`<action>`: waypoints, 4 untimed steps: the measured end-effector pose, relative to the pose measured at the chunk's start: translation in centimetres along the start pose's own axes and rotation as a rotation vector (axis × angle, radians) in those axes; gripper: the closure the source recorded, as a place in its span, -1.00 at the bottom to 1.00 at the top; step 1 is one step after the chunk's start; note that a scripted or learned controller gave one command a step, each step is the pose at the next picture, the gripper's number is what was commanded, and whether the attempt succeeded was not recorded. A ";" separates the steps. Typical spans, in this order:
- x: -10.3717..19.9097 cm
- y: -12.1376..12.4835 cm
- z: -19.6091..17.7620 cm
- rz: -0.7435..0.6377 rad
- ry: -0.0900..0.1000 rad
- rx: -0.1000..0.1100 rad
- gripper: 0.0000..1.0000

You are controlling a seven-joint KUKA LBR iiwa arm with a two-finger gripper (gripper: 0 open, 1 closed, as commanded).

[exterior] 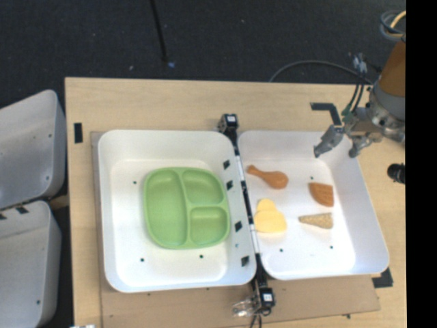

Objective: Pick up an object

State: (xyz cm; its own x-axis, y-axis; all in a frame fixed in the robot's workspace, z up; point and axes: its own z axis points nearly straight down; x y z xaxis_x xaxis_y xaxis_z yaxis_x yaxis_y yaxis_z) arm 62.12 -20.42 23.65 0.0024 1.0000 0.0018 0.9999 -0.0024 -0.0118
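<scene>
The right bin (355, 248) holds a brown drumstick-shaped piece (268, 177), a yellow lump (270, 218), an orange-brown wedge (322, 193) and a tan triangular slice (317, 220). My gripper (339, 146) hangs over the bin's far right corner, above and to the right of the pieces. Its two fingers stand apart, open, with nothing between them.
The left bin (116, 183) bears a green divided tray (185, 206). A row of black clips (239, 183) runs along the joint between the bins. A black cable (307, 65) loops over the bench behind the right bin. White chair-like shapes (27, 156) stand at the left.
</scene>
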 end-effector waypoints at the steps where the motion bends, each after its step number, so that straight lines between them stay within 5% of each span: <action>1: 0.1 0.2 -0.8 -0.003 -0.002 -0.013 -1.00; 3: 0.1 0.8 10.8 -0.006 -0.003 -0.009 -1.00; 4: 0.0 0.9 13.6 -0.004 -0.004 -0.011 -1.00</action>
State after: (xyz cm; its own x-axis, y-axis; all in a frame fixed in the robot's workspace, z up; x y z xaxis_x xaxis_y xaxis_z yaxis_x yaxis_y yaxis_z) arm 62.83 -20.44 10.00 -0.0017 1.0000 -0.0022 1.0000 0.0017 -0.0012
